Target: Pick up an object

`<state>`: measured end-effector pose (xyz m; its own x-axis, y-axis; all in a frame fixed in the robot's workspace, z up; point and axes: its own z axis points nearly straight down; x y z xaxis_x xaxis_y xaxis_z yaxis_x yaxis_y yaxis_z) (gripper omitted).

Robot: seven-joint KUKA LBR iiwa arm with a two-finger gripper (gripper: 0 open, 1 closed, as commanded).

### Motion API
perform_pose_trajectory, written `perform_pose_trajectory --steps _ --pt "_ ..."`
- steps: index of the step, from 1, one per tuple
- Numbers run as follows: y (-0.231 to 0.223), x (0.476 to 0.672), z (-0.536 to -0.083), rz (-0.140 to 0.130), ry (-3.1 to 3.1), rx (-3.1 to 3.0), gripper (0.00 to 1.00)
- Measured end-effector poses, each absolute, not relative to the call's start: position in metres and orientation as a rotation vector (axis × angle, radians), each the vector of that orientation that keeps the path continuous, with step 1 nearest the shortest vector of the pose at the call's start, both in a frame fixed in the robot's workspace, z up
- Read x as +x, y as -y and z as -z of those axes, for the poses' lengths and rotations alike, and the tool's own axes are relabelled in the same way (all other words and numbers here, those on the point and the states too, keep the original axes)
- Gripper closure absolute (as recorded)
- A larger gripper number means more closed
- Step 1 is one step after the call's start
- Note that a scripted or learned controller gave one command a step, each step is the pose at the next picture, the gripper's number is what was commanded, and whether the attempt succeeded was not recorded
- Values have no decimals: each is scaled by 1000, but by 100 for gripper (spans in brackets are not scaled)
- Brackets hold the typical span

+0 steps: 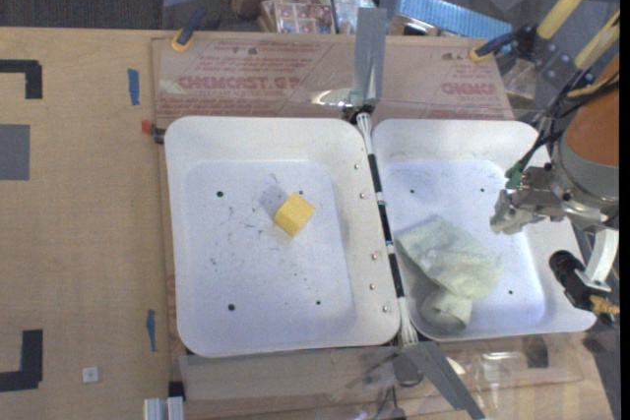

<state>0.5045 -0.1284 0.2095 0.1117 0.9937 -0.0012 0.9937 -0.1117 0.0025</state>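
A small yellow block [293, 213] lies in the left bin [197, 152], a little above the middle of its floor, turned corner-on so its edges run diagonal to the walls. In the right bin [463, 138], a crumpled pale green cloth [448, 263] sprawls toward the near left corner.

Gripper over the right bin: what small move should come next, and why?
Probably a short move toward the pale crumpled cloth, then down. The gripper sits above the right bin, to the right of the cloth with nothing seen in it; the yellow block lies farther off in the left bin.
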Motion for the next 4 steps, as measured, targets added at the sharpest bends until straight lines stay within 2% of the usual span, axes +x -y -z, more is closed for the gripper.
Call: perform_pose_trajectory --steps 1,2,3,4 --pt "171 480 -243 -1 -2179 2257 100" --pt "51 480 -228 2 -1997 2428 100" --pt "-11 479 -210 4 -1876 2525 100" --pt "64 480 -258 0 -2113 2322 100"
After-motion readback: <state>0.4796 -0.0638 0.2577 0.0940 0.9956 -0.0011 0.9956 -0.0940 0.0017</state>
